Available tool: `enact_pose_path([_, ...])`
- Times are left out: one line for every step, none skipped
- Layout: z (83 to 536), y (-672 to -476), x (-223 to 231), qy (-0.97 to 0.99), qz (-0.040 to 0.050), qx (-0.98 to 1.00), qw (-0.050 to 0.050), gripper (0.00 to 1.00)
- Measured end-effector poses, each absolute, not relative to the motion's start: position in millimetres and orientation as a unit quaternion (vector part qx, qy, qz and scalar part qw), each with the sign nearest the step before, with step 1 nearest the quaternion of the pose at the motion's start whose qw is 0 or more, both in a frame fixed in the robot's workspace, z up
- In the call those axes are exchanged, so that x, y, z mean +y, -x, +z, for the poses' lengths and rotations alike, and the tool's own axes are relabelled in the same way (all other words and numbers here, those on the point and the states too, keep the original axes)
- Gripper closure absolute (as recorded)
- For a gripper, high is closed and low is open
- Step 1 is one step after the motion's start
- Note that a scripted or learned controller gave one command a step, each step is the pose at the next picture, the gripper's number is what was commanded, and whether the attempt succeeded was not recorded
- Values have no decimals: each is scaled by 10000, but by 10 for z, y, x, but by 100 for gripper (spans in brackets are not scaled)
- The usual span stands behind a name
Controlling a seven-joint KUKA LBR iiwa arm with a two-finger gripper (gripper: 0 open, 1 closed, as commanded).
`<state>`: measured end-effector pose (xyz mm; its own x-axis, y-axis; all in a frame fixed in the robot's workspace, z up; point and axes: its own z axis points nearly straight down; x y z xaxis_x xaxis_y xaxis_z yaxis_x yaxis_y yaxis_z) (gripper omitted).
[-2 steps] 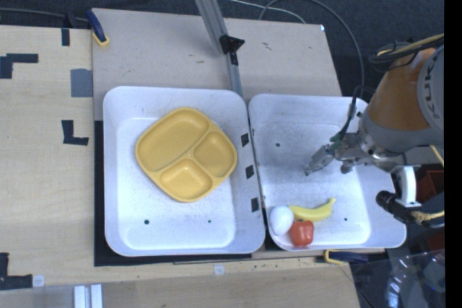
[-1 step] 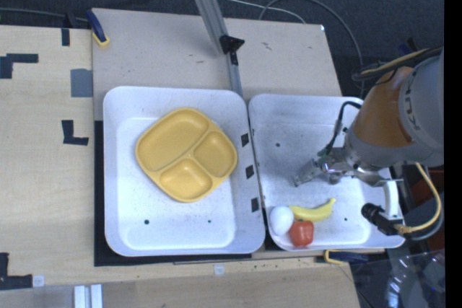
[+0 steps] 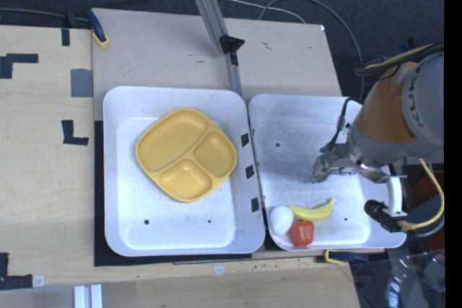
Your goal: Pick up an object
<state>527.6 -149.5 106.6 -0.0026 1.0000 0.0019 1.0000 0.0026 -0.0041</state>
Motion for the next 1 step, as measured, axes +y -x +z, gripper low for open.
enact_pose_path([1507,-5234,-1540,7070,-5,-7072,-7,100])
